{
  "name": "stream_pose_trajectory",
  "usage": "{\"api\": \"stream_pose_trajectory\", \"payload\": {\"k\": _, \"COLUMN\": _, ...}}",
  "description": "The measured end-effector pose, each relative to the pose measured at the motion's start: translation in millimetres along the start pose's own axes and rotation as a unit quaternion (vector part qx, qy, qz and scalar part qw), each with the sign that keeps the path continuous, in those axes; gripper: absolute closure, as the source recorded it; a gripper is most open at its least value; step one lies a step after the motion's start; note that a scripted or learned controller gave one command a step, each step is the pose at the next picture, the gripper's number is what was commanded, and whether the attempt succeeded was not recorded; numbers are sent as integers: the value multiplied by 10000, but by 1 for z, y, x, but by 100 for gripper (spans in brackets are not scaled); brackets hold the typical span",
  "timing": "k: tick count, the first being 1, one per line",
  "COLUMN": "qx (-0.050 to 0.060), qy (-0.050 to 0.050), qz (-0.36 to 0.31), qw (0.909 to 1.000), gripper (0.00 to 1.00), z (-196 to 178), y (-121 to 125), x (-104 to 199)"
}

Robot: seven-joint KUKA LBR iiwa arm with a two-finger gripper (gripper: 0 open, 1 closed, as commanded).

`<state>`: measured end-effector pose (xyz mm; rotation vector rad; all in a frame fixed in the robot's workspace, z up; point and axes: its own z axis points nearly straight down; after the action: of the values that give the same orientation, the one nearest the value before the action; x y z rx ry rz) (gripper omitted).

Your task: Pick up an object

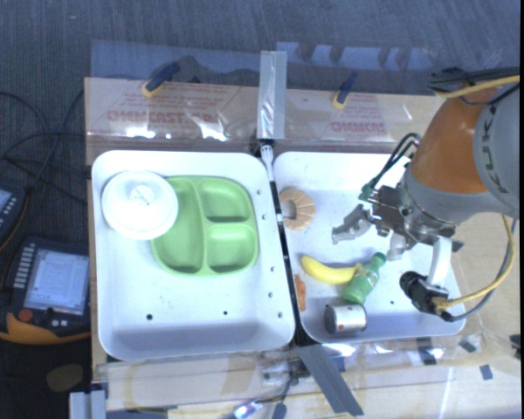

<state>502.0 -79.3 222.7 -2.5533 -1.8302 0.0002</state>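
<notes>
Grey floor, bench, right bin (327, 168). Gripper (367, 234) open, empty, above banana (325, 271). Reaching step; next, drop toward 7 o'clock, squeeze.

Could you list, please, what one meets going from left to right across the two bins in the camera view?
White lid → green divided tray → donut → banana → green bottle → gripper.

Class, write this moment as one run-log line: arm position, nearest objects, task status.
gripper: over right bin | nearest: banana, green bottle | left bin: green tray, white lid | status: nothing lifted
</notes>
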Motion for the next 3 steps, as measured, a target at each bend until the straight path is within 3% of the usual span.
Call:
{"api": "stream_pose_trajectory", "payload": {"k": 1, "qx": 11, "qy": 0, "qz": -988, "qw": 9951, "gripper": 0, "z": 127, "y": 29, "x": -45}}
{"api": "stream_pose_trajectory", "payload": {"k": 2, "qx": 32, "qy": 3, "qz": -988, "qw": 9951, "gripper": 100, "z": 119, "y": 28, "x": -45}}
{"api": "stream_pose_trajectory", "payload": {"k": 3, "qx": 35, "qy": 3, "qz": -990, "qw": 9951, "gripper": 0, "z": 119, "y": 28, "x": -45}}
